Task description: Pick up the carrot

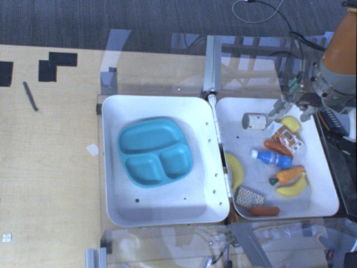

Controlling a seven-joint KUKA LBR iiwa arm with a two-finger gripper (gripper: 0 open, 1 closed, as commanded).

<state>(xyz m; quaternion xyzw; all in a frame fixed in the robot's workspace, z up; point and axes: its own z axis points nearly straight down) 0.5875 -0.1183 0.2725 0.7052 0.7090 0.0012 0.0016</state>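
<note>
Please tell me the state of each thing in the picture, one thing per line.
end effector: open, holding nothing, above the right bin's far side
carrot: lying in the right bin, on a banana, not grasped
blue bottle: lying on its side
can: lying on its side
blue tray: flat in the left bin, right side up

Grey arm, orange band above wrist, black cables alongside, pale metal claw

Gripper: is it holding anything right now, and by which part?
Nothing is held. The gripper hangs open above the right bin; the carrot lies untouched.
</note>
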